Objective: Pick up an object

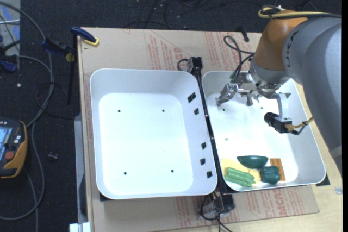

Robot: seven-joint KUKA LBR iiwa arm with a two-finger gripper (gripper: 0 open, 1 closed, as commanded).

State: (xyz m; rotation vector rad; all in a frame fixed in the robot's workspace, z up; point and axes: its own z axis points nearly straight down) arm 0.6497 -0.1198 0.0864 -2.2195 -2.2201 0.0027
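My gripper (237,98) hangs over the far part of the right bin (309,145), its fingers spread open with nothing between them. The objects lie together at that bin's near edge, well apart from the gripper. They are a dark green bowl-shaped piece (253,161), a light green ridged piece (239,176), a teal lump (270,174), a flat yellow piece (230,164) and a small orange piece (277,163).
The left bin (103,117) stands beside the right one, with a black divider (205,117) between them. A black fitting on a yellow cable (277,122) hangs over the right bin. The grey arm (315,57) covers the bench's right side.
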